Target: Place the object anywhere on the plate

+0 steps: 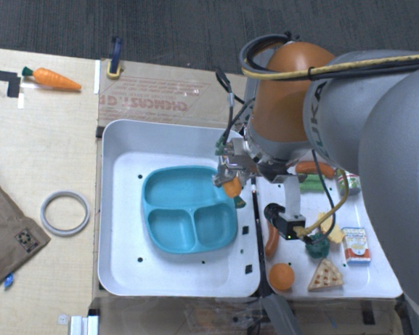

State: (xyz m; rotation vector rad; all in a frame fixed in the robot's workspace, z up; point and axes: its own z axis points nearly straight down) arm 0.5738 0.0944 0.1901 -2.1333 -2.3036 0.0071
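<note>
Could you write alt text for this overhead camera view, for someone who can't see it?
A grey robot arm's pincer holds a small orange object over the right edge of a blue three-compartment plastic plate in the left white bin; toy foods fill the right white bin.

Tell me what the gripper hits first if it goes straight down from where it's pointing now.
Most likely the right rim of the blue plate: the gripper hangs over that edge with a small orange object at its tip. Depth is unclear.

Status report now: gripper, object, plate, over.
Gripper at right rim of blue plate, small orange object at its tip. Grasp unclear. Nothing blocking.
</note>
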